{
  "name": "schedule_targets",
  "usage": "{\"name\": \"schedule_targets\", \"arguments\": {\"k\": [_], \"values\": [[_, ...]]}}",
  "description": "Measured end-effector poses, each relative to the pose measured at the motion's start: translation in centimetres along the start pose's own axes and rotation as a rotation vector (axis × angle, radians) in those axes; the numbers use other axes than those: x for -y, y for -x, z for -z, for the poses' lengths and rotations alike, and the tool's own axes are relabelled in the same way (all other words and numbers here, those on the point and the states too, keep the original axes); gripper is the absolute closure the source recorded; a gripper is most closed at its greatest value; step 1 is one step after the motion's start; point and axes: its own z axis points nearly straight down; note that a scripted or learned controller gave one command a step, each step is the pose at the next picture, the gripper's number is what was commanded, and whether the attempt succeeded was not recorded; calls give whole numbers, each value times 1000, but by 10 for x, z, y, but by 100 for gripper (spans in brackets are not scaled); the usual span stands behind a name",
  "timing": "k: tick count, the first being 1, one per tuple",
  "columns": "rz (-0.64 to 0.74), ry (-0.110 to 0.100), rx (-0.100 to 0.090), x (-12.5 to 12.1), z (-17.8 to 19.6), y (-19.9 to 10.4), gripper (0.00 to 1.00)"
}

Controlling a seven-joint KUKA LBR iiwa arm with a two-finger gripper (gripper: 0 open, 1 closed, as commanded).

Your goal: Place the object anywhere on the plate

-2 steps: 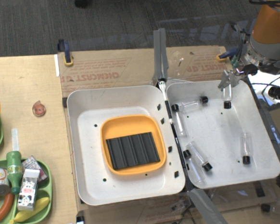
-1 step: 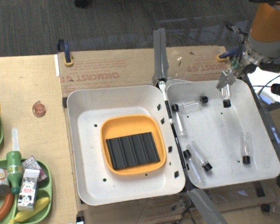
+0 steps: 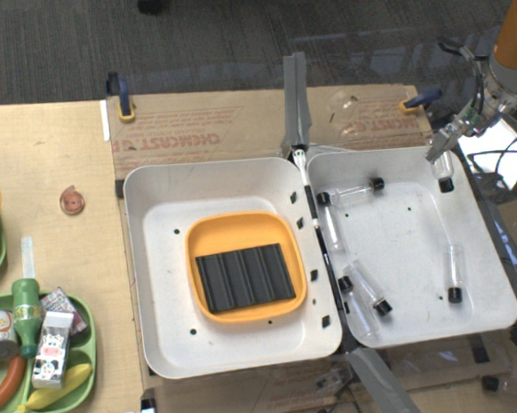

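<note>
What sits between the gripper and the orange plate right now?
In the camera view, the right bin with clear black-capped tubes, then the ridge where both bins meet. The gripper hangs over that bin's far right corner; the orange plate holds a dark ribbed block.

My body enters the camera view at the upper right corner. The uppermost visible section shows an orange band (image 3: 511, 43) with grey housing beside it. Below that sits a pale grey metal wrist assembly (image 3: 490, 94) of blocky, angular parts. Thin dark cables (image 3: 475, 86) loop along its left side, and a small spot of green shows among the fittings. My pincer (image 3: 441, 145) is a slim, light grey metallic part with a darker tip. Screws and printed markings are too small to make out at this size.
</note>
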Motion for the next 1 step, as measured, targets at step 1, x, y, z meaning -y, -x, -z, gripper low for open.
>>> {"name": "schedule_targets", "arguments": {"k": [1], "values": [[228,1,0,6,38,11,100]]}}
